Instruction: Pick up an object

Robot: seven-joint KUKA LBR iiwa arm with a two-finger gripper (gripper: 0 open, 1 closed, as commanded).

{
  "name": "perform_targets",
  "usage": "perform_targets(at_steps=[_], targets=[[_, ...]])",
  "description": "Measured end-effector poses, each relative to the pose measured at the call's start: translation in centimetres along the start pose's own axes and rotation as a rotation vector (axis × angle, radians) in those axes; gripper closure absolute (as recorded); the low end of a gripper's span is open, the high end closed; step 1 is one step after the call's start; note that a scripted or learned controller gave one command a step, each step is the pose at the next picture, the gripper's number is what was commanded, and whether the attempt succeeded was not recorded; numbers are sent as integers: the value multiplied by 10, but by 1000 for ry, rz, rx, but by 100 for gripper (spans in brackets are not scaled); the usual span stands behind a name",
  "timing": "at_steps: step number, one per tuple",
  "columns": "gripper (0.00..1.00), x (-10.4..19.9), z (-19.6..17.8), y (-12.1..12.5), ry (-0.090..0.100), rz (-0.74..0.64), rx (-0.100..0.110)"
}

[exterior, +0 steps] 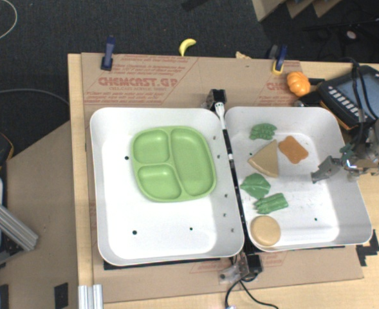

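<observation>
Cardboard-topped surface (144,76) carries two white bins. Your pincer (327,170) hovers low inside right bin (350,217), grasp state unclear, nothing visibly held. Orange block (293,150) and tan wedge (265,160) lie just leftward, likely targets.

A divided plate (174,163) lies in the left bin (112,192); food pieces (266,184) lie in the right bin (343,211).

bench (144,82): cardboard-topped | left bin (112,192); right bin (343,217) side by side; orange toy (298,83) at back
</observation>
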State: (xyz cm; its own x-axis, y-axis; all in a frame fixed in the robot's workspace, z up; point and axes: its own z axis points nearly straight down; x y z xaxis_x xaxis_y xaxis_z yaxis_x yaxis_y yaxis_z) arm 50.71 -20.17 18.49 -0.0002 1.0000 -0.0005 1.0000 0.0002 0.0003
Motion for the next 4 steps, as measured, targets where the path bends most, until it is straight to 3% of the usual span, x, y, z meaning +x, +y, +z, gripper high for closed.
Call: perform_targets(at_steps=[1, 2, 3, 4], targets=[[0, 29, 103, -18, 1, 3, 0], [0, 77, 100, -29, 5, -4, 4], [0, -17, 51, -28, -8, 7, -5], [0, 0, 103, -29, 4, 0, 5]])
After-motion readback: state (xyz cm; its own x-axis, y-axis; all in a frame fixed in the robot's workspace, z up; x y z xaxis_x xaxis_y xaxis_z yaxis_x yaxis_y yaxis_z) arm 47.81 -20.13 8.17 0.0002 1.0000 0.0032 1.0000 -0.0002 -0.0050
